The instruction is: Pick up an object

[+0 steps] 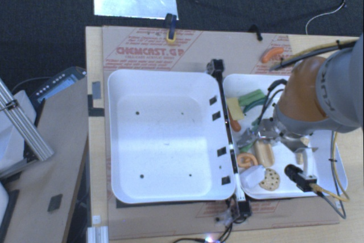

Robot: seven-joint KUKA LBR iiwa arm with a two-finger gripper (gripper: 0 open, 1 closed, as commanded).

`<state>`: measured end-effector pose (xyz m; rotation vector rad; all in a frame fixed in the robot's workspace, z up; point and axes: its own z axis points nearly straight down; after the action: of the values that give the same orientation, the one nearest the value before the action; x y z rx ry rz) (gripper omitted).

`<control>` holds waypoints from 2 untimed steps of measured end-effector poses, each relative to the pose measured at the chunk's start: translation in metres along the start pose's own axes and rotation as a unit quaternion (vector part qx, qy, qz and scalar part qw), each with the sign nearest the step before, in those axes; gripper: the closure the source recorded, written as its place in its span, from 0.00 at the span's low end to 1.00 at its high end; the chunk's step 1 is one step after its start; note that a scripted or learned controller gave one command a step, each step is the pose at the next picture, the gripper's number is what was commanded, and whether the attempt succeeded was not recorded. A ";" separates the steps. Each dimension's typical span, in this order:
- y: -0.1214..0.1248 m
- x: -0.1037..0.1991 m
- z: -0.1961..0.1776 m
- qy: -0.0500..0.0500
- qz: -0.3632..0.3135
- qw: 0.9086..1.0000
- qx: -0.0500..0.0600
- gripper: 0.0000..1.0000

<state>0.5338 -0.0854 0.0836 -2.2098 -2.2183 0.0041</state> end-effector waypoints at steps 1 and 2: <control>0.086 -0.016 -0.003 -0.004 -0.001 1.000 -0.009 0.00; 0.084 -0.016 -0.013 -0.003 0.000 1.000 -0.007 1.00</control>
<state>0.6180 -0.1009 0.0962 -2.2188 -2.2293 -0.0052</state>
